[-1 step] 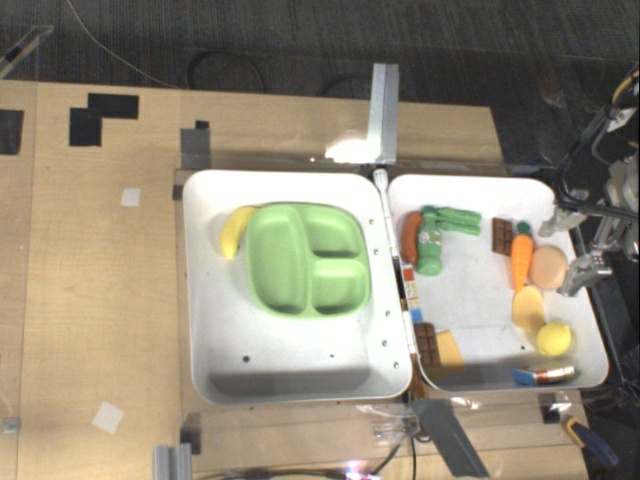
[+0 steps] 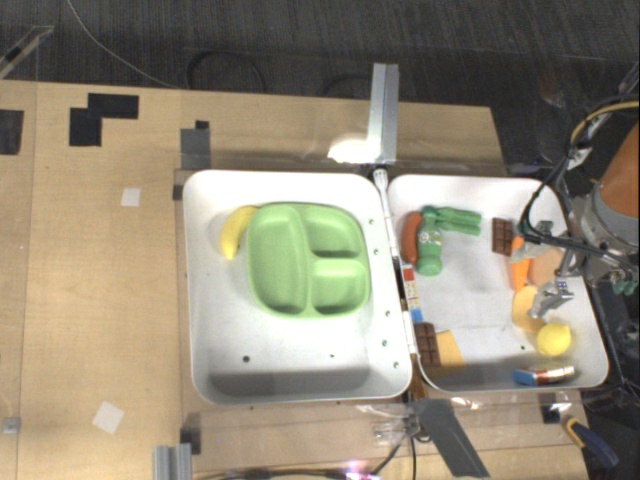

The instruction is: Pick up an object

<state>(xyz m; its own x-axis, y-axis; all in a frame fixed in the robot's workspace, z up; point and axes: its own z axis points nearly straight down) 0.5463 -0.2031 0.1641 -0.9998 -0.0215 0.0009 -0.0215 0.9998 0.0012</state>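
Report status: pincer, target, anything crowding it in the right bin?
Pincer low over right bin, near its right wall. Nothing seen held. Yellow ball just below it, orange pieces right beside. Tight cluster.
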